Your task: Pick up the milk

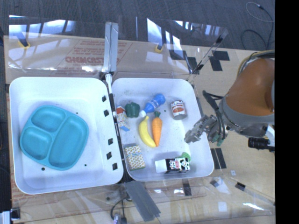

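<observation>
hovering by the bin rim [199,105], fingers [190,136] narrow and empty, milk [173,165] nearby, untouched

Pale wood bench [247,199]. Two shallow white bins sit directly on it, side by side with edges touching: left bin [56,90], right bin [145,85]. Grey metal bar [111,43] runs back from the seam between them. Clear plastic sheet [70,55] with red print lies flat behind the bins. Black tape strips [219,56] on the bare wood at the far right, another [218,158] just beside the right bin.
</observation>
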You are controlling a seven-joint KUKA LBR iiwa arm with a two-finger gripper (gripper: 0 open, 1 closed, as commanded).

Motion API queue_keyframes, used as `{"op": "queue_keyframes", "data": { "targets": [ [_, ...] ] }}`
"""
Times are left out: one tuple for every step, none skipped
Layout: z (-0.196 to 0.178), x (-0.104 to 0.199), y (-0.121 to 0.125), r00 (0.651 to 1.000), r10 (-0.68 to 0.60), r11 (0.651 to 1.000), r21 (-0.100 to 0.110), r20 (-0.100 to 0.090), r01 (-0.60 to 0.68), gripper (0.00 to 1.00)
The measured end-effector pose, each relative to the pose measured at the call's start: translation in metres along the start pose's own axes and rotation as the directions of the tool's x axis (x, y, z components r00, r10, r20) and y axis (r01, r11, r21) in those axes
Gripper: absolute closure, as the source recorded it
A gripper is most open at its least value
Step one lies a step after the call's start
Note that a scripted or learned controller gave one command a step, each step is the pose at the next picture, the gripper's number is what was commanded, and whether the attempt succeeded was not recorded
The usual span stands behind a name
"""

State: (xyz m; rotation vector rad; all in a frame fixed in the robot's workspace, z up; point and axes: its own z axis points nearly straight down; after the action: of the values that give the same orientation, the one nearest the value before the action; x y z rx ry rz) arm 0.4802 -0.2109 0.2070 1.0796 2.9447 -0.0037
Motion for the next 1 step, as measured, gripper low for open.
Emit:
{"op": "queue_keyframes", "data": {
  "targets": [
    [-0.0102,-0.0012,0.0011,1.000,-0.005,1.000,0.000,0.003,0.005,1.00]
  ]
}}
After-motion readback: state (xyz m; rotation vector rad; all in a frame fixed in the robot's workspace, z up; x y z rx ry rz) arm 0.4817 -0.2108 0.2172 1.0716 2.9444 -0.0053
